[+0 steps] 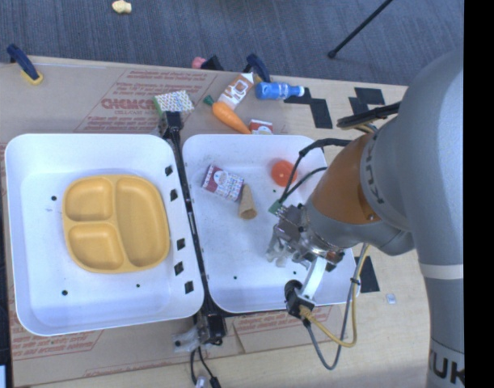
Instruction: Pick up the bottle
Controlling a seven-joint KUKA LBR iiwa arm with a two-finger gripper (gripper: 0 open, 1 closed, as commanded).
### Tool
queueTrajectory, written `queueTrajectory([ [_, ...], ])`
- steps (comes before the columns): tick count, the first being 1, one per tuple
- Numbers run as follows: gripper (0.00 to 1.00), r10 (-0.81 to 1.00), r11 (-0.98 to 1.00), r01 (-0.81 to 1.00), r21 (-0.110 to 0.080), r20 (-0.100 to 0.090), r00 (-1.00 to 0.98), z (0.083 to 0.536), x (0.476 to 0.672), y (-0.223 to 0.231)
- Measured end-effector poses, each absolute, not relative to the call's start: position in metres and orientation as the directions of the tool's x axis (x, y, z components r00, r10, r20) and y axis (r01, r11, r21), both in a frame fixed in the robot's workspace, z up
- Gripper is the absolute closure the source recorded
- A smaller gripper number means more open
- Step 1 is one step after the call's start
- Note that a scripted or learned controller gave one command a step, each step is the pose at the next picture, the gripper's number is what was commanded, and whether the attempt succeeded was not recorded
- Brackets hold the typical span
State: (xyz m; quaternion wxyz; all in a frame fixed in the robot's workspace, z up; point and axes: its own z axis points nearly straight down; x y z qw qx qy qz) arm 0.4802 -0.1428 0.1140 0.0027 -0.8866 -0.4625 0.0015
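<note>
My two-finger gripper (280, 247) is positioned low over the right shallow white bin (230, 285), near that bin's right-hand side. My grey arm with its orange band (344, 188) enters from the right and covers part of the bin's right wall. Finger state: I cannot tell; the wrist housing blocks the fingertips from this angle, and no object is visible between them.

Contents of the right bin:
- a small red-and-white printed packet (222, 182), lying tilted in the upper left area;
- a tan cone-shaped piece (247, 203), just beside the packet, point toward the bin's near side;
- an orange-red round ball (282, 170), near the upper right, close to my wrist cabling.

The left shallow white bin (20, 217) holds a yellow plastic tray with three compartments (116, 222), lying flat in the middle.

Task item location: the small blue plastic bottle (278, 90) lies on its side on the cardboard-covered bench (93, 103), beyond the far rim of the right bin and well apart from my gripper. Near it on the bench lie a white bottle with an orange label (235, 90), an orange toy carrot (229, 116), and a green-and-white patterned block (173, 102).
</note>
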Motion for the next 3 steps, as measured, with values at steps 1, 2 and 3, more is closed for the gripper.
queueTrajectory([
  [1, 1.0, 0.723, -0.691, 0.723, -0.004, 0.0, 0.691, 0.26, 0.477, -0.115],
  [2, 1.0, 0.518, -0.855, 0.518, -0.008, -0.004, 0.855, 0.202, 0.475, -0.094],
  [3, 1.0, 0.207, -0.978, 0.207, -0.008, -0.005, 0.978, 0.142, 0.475, -0.164],
])
